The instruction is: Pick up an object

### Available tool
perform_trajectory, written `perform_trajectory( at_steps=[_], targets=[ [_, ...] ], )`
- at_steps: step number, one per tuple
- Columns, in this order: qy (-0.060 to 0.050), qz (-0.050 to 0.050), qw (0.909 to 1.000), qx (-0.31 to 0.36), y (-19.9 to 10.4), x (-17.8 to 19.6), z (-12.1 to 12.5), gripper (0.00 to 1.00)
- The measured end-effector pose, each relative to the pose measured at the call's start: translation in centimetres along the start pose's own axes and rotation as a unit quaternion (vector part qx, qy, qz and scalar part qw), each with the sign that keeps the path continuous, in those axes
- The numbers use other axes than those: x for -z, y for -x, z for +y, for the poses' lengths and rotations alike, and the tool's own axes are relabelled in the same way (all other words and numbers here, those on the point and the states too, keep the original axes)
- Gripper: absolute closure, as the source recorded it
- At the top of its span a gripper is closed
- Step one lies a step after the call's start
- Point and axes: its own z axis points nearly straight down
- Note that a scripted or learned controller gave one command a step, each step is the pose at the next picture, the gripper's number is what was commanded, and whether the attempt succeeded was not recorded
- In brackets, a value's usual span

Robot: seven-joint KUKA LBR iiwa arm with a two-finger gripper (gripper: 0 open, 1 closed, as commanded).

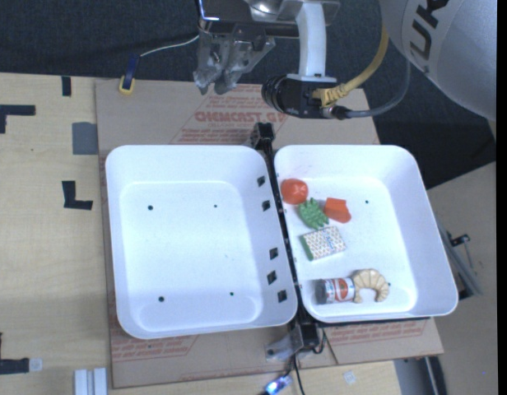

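Note:
My gripper hangs high above the bench, beyond the far edge of the left bin, its fingers close together with nothing between them. The right bin holds several small objects along its left side. A red tomato lies farthest back. Just in front of it are a green leafy piece and an orange-red wedge. Nearer the front lies a speckled white block. At the front sit a small can with a red label, on its side, and a tan croissant touching it.
The two bins meet at a black-clipped seam on a brown cardboard sheet. A yellow hose and black cable loop below the wrist behind the right bin. Black tape marks dot the bench at left.

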Motion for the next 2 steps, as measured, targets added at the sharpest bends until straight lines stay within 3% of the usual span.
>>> perform_trajectory(
  at_steps=[2],
  targets=[
    [-0.001, -0.001, 1.0, 0.001, -0.12, 1.93, 0.0, 1.0]
  ],
)
